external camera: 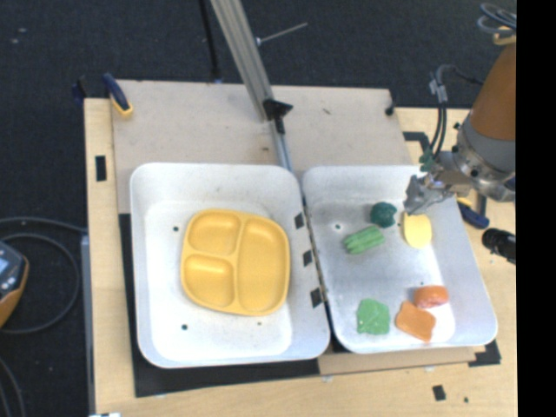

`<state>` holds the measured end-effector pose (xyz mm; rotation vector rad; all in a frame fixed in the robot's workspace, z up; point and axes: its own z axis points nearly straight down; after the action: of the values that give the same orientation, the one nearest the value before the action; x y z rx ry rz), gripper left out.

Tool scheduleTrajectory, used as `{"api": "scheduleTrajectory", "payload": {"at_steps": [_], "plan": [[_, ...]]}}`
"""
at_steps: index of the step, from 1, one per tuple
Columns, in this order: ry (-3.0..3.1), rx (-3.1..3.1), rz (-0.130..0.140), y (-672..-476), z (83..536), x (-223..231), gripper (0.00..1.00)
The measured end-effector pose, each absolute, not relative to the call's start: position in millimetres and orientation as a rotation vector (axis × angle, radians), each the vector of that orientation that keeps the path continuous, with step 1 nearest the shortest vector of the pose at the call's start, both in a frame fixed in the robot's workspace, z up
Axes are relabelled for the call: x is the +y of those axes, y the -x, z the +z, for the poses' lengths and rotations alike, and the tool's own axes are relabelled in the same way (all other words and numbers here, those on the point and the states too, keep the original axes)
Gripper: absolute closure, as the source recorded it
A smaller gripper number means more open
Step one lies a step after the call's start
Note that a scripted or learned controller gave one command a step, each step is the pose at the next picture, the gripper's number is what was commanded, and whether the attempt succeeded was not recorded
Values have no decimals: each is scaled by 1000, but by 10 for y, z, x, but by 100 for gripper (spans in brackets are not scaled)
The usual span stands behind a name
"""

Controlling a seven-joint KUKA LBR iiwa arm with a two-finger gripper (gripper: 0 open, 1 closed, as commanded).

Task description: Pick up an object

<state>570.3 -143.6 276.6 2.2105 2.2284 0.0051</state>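
Pale yellow soft toy piece (pixel 418 230) lies in the right white bin (pixel 460 259), just beside a dark green round toy (pixel 383 213). Directly above it hovers the gripper (pixel 420 196); no writing legible.

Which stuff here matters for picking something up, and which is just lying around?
For the job: claw, yellow piece, dark green ball, green pickle-shaped piece, green block, two orange pieces.
Lying about: yellow divided plate, left bin.
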Motion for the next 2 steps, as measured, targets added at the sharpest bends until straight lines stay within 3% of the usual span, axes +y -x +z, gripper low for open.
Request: {"api": "scheduleTrajectory", "payload": {"at_steps": [2], "plan": [[-2212, 2228, 4, -5832, 2840, -353, 100]]}}
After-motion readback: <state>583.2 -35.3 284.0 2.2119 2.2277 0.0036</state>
